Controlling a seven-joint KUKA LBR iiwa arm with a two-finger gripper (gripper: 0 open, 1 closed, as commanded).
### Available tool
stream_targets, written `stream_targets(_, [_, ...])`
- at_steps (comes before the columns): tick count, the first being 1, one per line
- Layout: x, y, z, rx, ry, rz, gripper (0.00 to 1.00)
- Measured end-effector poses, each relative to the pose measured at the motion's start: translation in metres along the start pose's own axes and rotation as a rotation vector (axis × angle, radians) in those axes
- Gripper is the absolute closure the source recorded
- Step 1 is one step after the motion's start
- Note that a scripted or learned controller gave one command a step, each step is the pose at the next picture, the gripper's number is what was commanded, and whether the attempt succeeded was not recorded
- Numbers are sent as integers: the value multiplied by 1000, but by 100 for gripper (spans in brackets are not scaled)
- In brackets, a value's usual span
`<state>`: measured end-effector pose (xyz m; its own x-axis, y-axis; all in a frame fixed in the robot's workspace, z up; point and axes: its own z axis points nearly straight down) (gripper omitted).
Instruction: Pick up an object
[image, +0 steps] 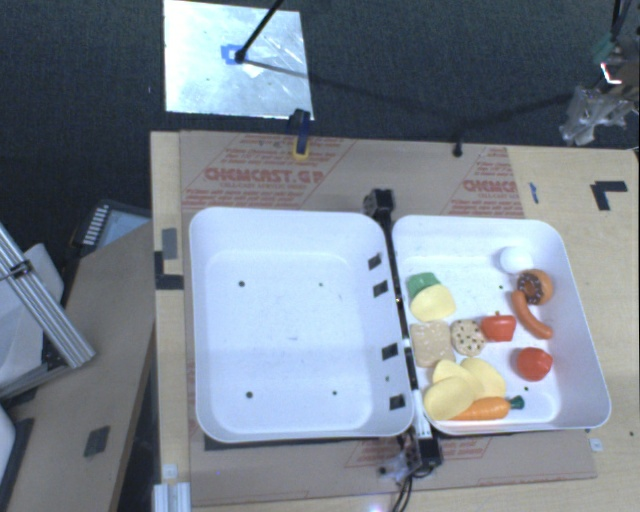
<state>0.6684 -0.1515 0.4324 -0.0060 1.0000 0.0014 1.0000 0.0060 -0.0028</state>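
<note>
- At the top right corner we see the gripper (600, 105), well apart from both bins; we cannot tell its state.
- In the right bin (575, 310) we see toy foods: tomato (533, 363), carrot (483, 408), cookie (467, 337), sausage (530, 313), white egg (516, 260).
- The left bin (290, 325) sits beside it.

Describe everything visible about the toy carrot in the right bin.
The toy carrot is orange with a small green stub at its right end and looks like smooth plastic. It lies flat, almost level across the view, near the front wall of the right bin. Its upper left side touches a yellow toy.
</note>
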Motion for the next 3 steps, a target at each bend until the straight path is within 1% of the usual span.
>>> stream_targets(1, [65,-6,-111,-18,-2,-5,100])
stream_targets(2, [-30,-1,-61,-1,-4,12,100])
stream_targets(3, [-55,0,-84,-9,-4,5,100])
